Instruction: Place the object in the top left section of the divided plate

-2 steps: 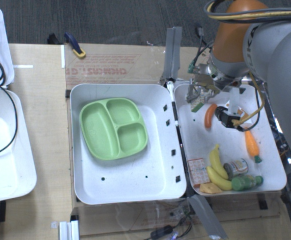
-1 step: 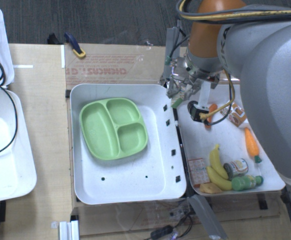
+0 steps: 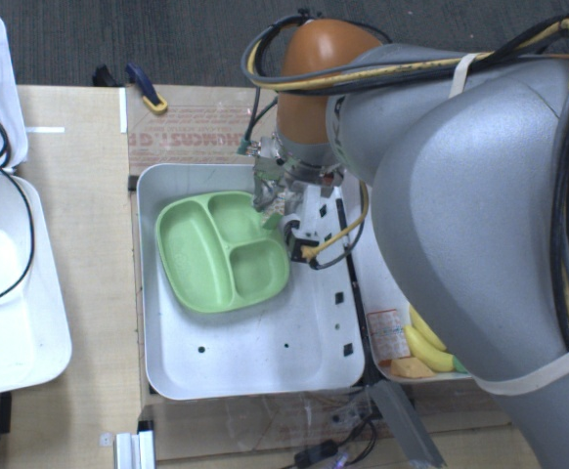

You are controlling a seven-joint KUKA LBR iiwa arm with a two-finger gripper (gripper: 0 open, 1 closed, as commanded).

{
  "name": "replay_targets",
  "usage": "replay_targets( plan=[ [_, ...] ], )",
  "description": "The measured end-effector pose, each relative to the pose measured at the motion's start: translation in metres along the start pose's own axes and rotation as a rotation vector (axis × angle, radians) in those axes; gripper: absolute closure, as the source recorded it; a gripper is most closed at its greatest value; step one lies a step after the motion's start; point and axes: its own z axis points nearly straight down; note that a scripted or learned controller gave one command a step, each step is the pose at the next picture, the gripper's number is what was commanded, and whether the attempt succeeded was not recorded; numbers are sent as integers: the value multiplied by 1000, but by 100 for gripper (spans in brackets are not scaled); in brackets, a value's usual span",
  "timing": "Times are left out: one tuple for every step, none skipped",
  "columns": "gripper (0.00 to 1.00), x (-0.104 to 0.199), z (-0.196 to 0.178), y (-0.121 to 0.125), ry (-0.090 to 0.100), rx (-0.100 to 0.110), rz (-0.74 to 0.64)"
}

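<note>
The two-finger gripper point(image 3: 277, 206) hangs over the upper right rim of the light green 3-section plastic plate point(image 3: 223, 252) in the shallow white bin point(image 3: 245, 364); its opening and any held object I cannot tell, so handling stays unjudged.

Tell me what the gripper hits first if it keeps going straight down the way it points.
Probably the green divided plate, near its right rim, since the gripper hangs over that edge; depth is hard to judge from above.

The divided plate point(image 3: 224, 252) lies in the left bin point(image 3: 236, 360), toward its far side. The tool point(image 3: 277, 203) hangs over the plate's far right edge. The bananas point(image 3: 427, 345) lie in the right bin point(image 3: 402, 367), partly under the arm. Both bins stand on the desk point(image 3: 79, 164).
</note>
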Motion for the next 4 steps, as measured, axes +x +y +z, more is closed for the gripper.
replay_targets(
  plan=[
    [0, 0, 0, 1, 0, -1, 0],
    [100, -2, -10, 1, -2, 0, 0],
    [0, -2, -10, 1, -3, 0, -1],
    [100, 1, -18, -2, 0, 12, -5]
  ],
)
